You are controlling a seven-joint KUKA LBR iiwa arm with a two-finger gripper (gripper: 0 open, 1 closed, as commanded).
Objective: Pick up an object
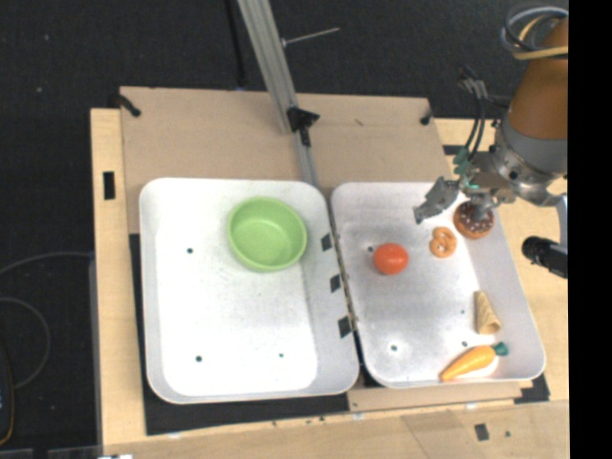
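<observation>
carrot: right bin, 5 o'clock.
gripper: 1 o'clock, above pretzel; opening cannot tell.
step: approach.
next: descend onto pretzel.

The right bin serves as the landmark. The left bin lies just beside it on its left, both on the table. A bowl sits in the left bin, toward its far right part. Inside the right bin, a tomato lies near the middle; a pretzel to its right; a doughnut at the far right rim. A cone lies along the right wall, a carrot in the near right corner. The hand hovers over the far right part.
</observation>
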